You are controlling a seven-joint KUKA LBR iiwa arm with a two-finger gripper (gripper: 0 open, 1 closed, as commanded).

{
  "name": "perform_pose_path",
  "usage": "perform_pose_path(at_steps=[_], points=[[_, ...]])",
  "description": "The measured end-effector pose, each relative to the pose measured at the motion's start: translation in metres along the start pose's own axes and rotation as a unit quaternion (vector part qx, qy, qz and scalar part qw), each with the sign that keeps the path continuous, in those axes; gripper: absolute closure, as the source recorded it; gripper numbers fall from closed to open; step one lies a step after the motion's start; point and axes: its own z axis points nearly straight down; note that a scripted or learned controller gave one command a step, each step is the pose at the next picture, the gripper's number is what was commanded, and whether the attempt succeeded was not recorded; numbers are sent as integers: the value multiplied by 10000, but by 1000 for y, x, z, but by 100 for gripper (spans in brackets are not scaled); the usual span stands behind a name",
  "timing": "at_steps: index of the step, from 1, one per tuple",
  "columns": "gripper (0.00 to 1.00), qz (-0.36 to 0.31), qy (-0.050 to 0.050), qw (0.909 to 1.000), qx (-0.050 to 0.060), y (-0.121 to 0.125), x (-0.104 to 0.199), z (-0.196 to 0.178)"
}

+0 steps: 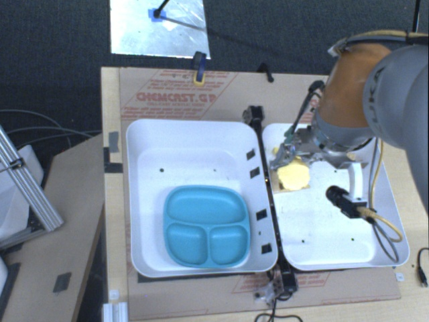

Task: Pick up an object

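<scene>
Evidently the step in hand was the descent onto the yellow object (293, 177), a pale, soft-looking lump that lay in the right bin (335, 247), near that bin's far left corner and just beside the divider between the bins. The pincer (287, 151) hung at the lump's far edge, close above it or touching it — which of the two could not be told from this slanted view. Whether the pincer was apart or together could not be told either; the wrist and cabling hid that part.

To do this well, the arm (375, 92) would have needed to centre over the lump rather than over its far rim, since a grip taken at the edge of something rounded tends to squeeze it out sideways. The bin wall stood near the lump on its left, so the approach was best kept straight down, with the closing direction running along the wall rather than into it. A slow lift would have shown early whether the lump came away — a fair caution, as nothing was yet seen held.

The blue tray (208, 225) lay well apart from the lump, in the left bin (154, 139), and played no part.
</scene>
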Motion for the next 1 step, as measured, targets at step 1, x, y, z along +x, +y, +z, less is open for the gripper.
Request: perform_pose_path(at_steps=[1], points=[[100,24,-5,10000,20,15,64,-45]])
